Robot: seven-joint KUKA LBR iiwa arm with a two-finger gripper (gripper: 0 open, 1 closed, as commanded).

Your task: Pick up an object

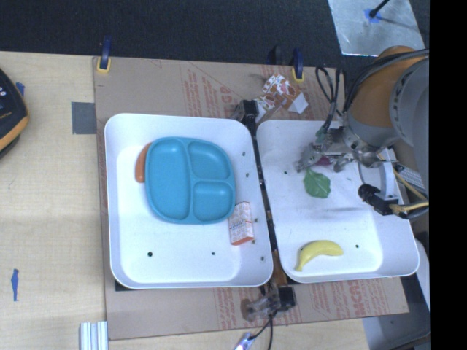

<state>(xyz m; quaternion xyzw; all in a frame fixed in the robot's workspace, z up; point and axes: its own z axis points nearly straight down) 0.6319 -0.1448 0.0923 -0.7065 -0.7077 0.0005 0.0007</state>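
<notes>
In the right bin (pixel 394 257), the gripper (pixel 321 159) hung low over the upper part just above a green leafy item (pixel 317 185), while a yellow banana (pixel 319 252) lay well apart near the front wall, leaving bare floor between them. In the left bin (pixel 120 195), a blue divided plate (pixel 190 179) covered the middle, an orange object (pixel 139 164) touched its left edge and a small packet (pixel 241 223) lay just beside its lower right corner, so open floor lay along the front.

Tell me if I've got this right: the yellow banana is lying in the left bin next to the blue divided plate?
Not quite. The camera view shows the banana in the right bin, near its front edge. The blue divided plate lies in the left bin, so they are in separate bins.
</notes>
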